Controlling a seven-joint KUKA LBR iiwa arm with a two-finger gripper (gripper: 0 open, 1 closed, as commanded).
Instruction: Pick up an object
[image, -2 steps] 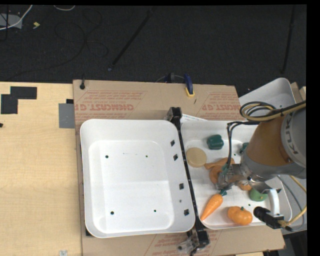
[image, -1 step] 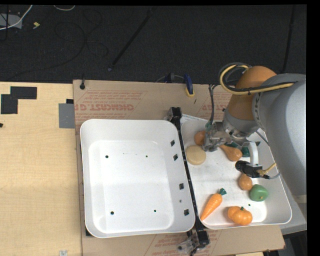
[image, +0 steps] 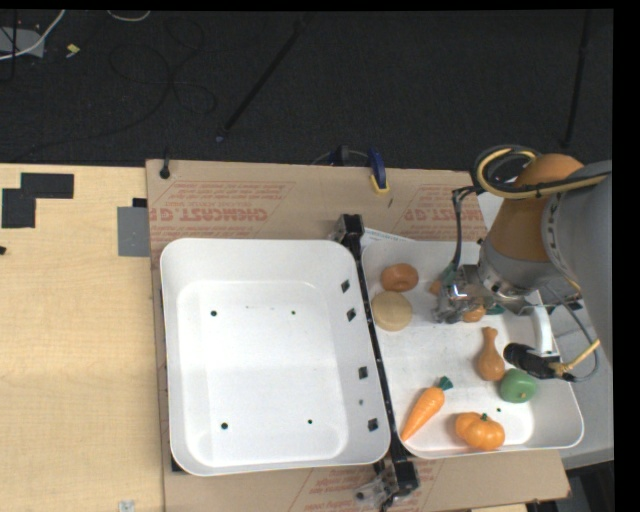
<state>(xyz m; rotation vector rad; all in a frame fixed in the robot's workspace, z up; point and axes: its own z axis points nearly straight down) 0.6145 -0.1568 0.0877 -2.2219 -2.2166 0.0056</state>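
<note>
Carrot (image: 424, 408), pumpkin (image: 479, 430) in right bin (image: 565, 432); hand (image: 458, 300) low, grip seemingly indiscernible.

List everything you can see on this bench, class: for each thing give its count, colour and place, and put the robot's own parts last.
Bins: 2, white, side by side; left bin, right bin.
Carrot: 1, orange with green top, right bin, near front edge.
Pumpkin: 1, orange, right bin, front.
Green fruit: 1, green, right bin, right side.
Gourd: 1, tan-orange, right bin, beside the green fruit.
Round tan item: 1, beige, right bin, by the divider.
Round orange item: 1, orange-brown, behind the tan one.
Cardboard sheet: 1, brown, under the bins.
Arm: 1, grey and orange, right.
Gripper: 1, metallic, low over the right bin's back.
</note>
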